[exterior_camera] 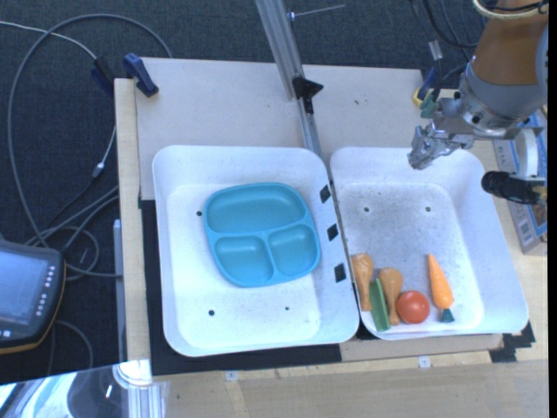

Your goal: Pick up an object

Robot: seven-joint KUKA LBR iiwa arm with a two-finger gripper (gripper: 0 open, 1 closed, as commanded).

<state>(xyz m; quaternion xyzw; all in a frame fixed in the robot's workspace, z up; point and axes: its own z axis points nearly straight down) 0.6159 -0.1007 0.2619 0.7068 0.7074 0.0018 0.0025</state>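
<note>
the carrot (pixel 439 283) lies in the lower right of the frame, on the floor of the right bin (pixel 487 233), near that bin's lower right corner and tilted with its green stub toward the bottom rim. just left of it sits a red tomato (pixel 413 306), then a pale orange piece (pixel 392 289), a green stick-shaped piece (pixel 379 298) and another orange piece (pixel 362 271), all crowded in a row along the bin's lower rim; the last one lies close to the left wall. the upper and middle floor of this bin is bare, speckled white, so the open room is above the row. the claw (pixel 424 153) hangs over the bin's upper rim at upper right, well apart from the toy food; nothing shows between its fingers, and i cannot tell whether they are spread or closed. the left bin (pixel 174 233) holds a blue divided plate (pixel 261 232), lying near its middle with white floor around it. the counter (pixel 218 103) is bare above both bins.
</note>
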